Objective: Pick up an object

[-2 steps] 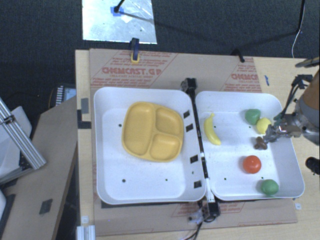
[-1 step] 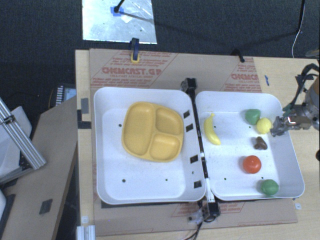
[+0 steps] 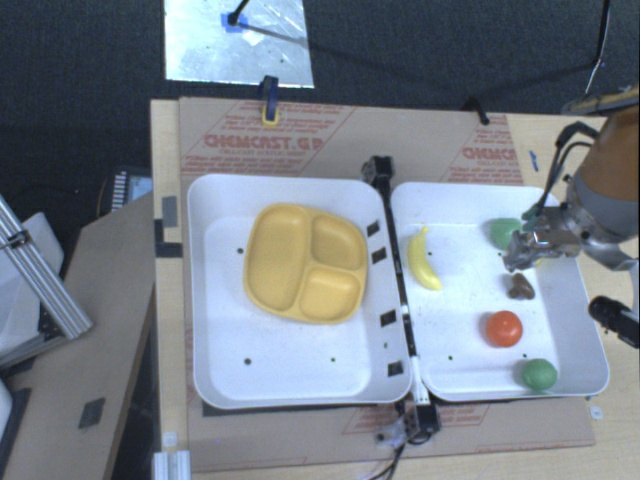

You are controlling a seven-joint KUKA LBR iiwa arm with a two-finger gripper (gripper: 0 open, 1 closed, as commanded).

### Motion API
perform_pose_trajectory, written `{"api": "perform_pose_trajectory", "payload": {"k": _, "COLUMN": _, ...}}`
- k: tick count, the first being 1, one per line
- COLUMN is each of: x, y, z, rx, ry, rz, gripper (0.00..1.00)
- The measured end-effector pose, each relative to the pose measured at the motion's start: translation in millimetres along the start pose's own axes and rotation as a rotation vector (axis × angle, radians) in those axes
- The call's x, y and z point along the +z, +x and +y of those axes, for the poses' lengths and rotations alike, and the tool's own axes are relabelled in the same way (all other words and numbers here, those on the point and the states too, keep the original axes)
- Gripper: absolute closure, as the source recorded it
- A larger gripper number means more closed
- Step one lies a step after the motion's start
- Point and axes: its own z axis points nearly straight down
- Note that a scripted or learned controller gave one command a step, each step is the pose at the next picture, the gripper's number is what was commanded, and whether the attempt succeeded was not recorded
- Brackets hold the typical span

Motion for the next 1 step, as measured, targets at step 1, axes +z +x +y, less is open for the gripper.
{"api": "perform_pose_trajectory", "payload": {"k": 1, "x": 11.6, "y": 47.1, "z": 14.3, "rx": 0.0, "ry": 0.001, "rz": 0.001, "gripper": 1.0}}
